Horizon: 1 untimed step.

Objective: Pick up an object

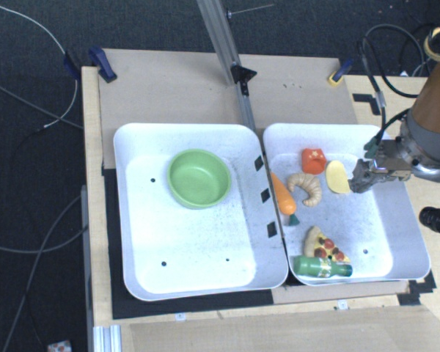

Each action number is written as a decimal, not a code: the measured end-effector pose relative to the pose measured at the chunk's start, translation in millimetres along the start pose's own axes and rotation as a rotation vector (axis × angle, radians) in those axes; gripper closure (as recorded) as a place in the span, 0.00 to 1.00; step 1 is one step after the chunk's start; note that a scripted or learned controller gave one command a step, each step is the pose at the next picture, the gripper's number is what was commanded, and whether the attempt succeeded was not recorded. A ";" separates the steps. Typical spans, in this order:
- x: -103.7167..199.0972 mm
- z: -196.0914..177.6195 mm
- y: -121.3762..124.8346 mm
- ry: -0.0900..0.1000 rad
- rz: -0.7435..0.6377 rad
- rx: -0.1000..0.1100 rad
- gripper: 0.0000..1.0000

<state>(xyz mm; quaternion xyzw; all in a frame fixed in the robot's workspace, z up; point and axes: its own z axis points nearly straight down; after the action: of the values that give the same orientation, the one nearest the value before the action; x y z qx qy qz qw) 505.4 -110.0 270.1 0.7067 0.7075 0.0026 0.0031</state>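
Observation:
The right bin (396, 233) holds a red pepper (313, 160), a yellow lemon-like piece (337, 177), a tan croissant (306, 188), an orange carrot (282, 193), a pizza slice (325, 246) and a green bottle (319, 268) lying on its side. My gripper (362, 177) hangs over the right bin's upper right part, just right of the yellow piece and close to it. Nothing shows between its dark fingers.
The left bin (139, 270) carries a green bowl (199, 178) in its upper middle. A metal rod (224, 39) slants down to the divide between the bins. Cables lie on the bench at the upper right.

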 end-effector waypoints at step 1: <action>50.8 14.5 2.5 0.007 -0.003 0.018 1.00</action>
<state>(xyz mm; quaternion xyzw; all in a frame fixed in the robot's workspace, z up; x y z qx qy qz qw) 507.9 -59.3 255.5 0.7056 0.7086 -0.0014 -0.0056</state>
